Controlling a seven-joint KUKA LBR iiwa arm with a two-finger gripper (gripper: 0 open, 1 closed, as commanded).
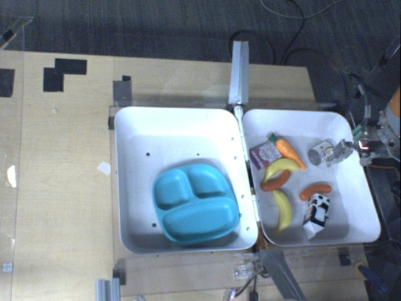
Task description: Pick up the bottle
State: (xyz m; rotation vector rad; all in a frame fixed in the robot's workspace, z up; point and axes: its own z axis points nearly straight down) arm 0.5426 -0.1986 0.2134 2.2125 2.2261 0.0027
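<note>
On the wooden surface (62,168) two white bins stand side by side. The left bin (135,137) holds a blue divided plate (195,201). The right bin (366,199) holds two bananas (284,209), a carrot (289,151), two sausages (315,190) and the bottle (316,216), white with black patches, near the front wall. At the right rim, the gripper (335,152) reaches over the bin; I cannot tell how far it is spread. It is well apart from the bottle.

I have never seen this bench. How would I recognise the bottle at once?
Look in the right bin, at its near corner. The bottle lies there, just below a small sausage and right of a banana. Its white body with black patches sets it apart from that colourful food.
</note>
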